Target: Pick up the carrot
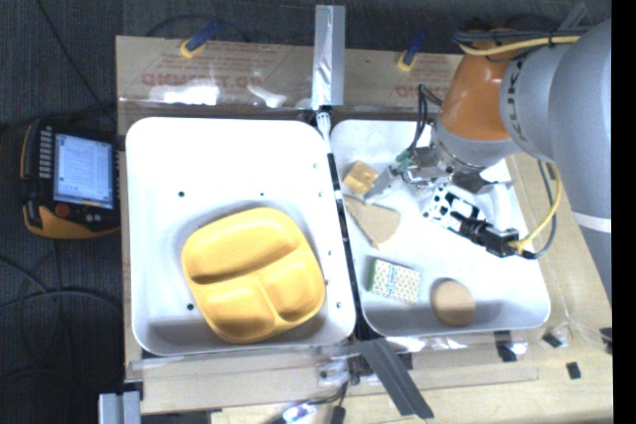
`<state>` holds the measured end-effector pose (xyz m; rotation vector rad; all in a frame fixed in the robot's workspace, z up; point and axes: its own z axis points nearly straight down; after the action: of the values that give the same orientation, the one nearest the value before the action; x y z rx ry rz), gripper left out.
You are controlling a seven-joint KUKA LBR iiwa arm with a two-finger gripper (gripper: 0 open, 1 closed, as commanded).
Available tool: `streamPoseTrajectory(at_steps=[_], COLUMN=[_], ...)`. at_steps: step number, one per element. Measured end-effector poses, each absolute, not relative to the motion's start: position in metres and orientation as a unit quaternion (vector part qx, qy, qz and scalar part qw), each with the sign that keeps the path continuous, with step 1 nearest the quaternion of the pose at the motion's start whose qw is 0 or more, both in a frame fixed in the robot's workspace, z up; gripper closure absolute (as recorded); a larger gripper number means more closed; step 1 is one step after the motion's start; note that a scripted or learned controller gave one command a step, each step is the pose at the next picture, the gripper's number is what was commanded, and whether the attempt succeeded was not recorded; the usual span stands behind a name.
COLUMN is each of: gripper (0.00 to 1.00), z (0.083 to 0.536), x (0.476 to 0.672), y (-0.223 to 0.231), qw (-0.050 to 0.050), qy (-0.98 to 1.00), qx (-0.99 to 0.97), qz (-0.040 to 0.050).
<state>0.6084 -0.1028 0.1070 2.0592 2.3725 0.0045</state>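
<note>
A pendant (68, 177) lies on the floor left of the bench, clear of the work area. The left bin (159, 154) holds a yellow plate (253, 273), which lies flat toward the near side and takes no part in this task. The right bin (527, 298) abuts it along the centre wall, so all loose items stay within the arm's reach. In the right bin, a yellow block (360, 177) lies near the centre wall. A tan wedge (378, 221) lies just nearer the camera. A green-and-white box (395, 280) and a tan ball (452, 301) lie along the near side, well apart from the tool. The gripper (427, 176) is low over the far half of this bin, just right of the block. The wrist blocks the view, so it cannot be told whether the tool is spread, closed or pinching anything. The carrot cannot be identified with certainty. Judged from the tool's position, it probably lies under the wrist or close beside the block. The arm (556, 94) enters from the right, orange band (475, 106) above the bin's far edge, which suggests a near-vertical approach for a top-down grasp.
</note>
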Motion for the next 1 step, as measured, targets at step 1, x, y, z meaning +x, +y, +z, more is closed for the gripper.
streamPoseTrajectory(at_steps=[1], gripper=[0.00], z=[0.1070], x=[0.6084], y=[-0.1029], qw=[0.000], qy=[0.755], qx=[0.655], qz=[0.0015])
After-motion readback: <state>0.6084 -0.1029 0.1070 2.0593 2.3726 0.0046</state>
